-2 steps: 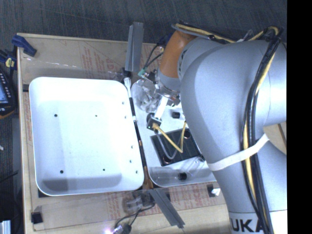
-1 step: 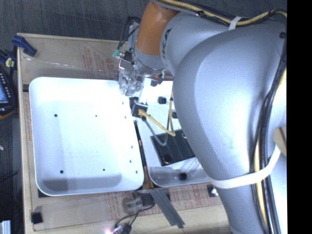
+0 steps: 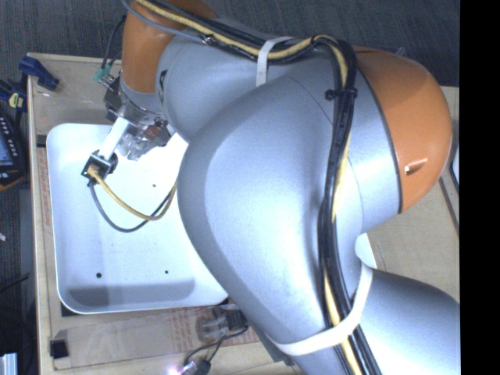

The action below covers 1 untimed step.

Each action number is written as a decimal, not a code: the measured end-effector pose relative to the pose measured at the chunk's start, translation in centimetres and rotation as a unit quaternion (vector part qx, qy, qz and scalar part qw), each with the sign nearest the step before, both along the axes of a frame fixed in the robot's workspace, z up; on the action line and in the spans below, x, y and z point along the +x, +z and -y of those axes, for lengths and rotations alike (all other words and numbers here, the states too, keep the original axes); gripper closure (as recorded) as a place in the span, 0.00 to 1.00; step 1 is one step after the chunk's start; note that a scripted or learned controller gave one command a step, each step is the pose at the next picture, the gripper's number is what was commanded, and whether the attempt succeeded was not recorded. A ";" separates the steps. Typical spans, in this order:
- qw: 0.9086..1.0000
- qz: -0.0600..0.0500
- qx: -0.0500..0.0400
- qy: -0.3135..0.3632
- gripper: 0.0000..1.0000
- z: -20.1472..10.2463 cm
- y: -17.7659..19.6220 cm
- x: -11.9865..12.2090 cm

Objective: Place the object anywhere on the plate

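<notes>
A dark grey carpeted floor shows behind a pale wooden bench [image 3: 66,342], on which a shallow white bin [image 3: 117,264] sits toward the left, its rounded rim running close to the bench's left edge. The grey arm [image 3: 273,194], with its orange band [image 3: 144,45], sweeps in from the right and covers most of the bench, including whatever lies to the right of this bin. The gripper [image 3: 141,139] hangs over the bin's upper part, near its back rim; how its fingers stand cannot be told, and nothing can be seen held there. A small black block with a looping yellow and dark cable [image 3: 129,209] dangles beside it over the bin floor. The bin's lower half is bare white with a few small dark dots. The task's object and the plate cannot be made out. Faint reddish print on the bench just below the bin is too small to read. Blue clamps [image 3: 35,73] sit at the bench's far left corner
</notes>
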State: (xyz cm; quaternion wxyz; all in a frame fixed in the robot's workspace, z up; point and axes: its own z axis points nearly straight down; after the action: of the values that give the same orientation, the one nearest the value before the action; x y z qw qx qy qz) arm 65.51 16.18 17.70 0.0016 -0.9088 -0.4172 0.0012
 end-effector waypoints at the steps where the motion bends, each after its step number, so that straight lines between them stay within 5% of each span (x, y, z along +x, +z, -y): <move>1: 1.000 -0.002 -0.001 0.011 1.00 5.3 -8.3 -0.6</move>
State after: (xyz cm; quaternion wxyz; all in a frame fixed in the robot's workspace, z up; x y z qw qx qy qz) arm 64.87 10.93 9.36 0.0015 -0.9043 -0.4268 0.0035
